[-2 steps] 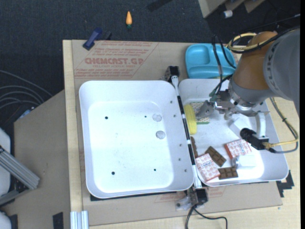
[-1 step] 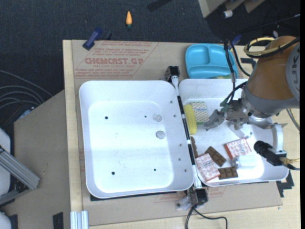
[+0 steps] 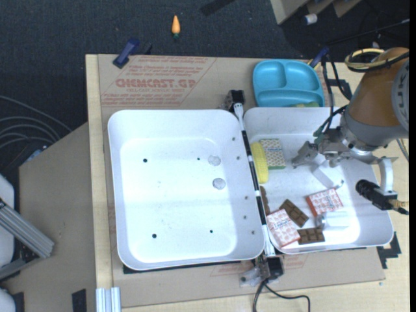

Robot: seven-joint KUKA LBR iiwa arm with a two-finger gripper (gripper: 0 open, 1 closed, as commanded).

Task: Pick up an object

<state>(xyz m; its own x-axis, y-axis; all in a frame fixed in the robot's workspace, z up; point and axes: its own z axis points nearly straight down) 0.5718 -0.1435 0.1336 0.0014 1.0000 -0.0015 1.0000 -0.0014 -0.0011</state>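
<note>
Reaching in from right, orange-banded wrist bent down, gripper (image 3: pixel 316 160) low, fingers apparently spread, nothing between them

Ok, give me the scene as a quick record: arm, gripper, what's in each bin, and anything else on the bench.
arm: reaches in from the right, over the right bin
gripper: above the right bin's upper middle, fingers spread, nothing between them
right bin contents: yellow sponge, patterned packet, red-and-white packets, brown bars
left bin: two small round pieces
bench extras: blue divided tray behind the right bin
</note>
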